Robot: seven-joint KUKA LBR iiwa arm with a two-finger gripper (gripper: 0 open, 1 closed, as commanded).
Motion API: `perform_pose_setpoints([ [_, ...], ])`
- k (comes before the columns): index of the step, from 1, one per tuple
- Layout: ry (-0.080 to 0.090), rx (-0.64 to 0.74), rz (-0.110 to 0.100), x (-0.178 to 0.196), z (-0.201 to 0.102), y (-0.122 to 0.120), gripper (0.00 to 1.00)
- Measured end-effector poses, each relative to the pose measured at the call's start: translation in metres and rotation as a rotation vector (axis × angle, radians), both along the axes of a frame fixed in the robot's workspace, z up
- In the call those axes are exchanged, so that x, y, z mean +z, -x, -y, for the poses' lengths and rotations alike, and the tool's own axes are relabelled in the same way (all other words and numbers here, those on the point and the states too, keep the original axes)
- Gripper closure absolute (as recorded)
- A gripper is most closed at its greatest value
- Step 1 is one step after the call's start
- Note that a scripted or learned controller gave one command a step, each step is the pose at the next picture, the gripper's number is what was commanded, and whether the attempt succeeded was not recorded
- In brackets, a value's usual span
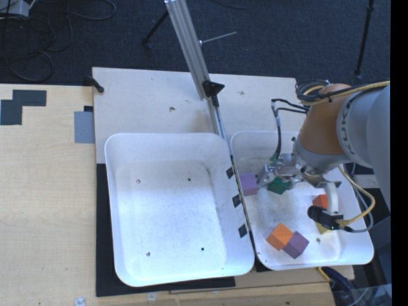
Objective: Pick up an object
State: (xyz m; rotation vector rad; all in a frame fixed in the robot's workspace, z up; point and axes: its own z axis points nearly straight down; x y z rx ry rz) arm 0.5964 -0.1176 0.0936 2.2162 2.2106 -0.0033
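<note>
Tool sits low in the right bin, near the bin's middle, w/ a dark green block right at its tips. Can't tell if the tool is open or closed, or if the green block is actually gripped; the tips blur into it. Light purple block lies just beside the green one, toward the divider w/ the left bin. Orange cube and darker purple cube touch each other near the right bin's front edge. A small orange-red piece sits by the right bin's right edge, partly hidden by a black part of the arm. Both bins rest on the desk; a metal rail slants off the back edge.
</note>
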Motion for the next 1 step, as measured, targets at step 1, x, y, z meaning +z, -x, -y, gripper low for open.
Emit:
perform_pose_setpoints([
  [1, -0.001, -0.010, -0.002, 0.0090, 0.0030, 0.0003, 1.00],
])
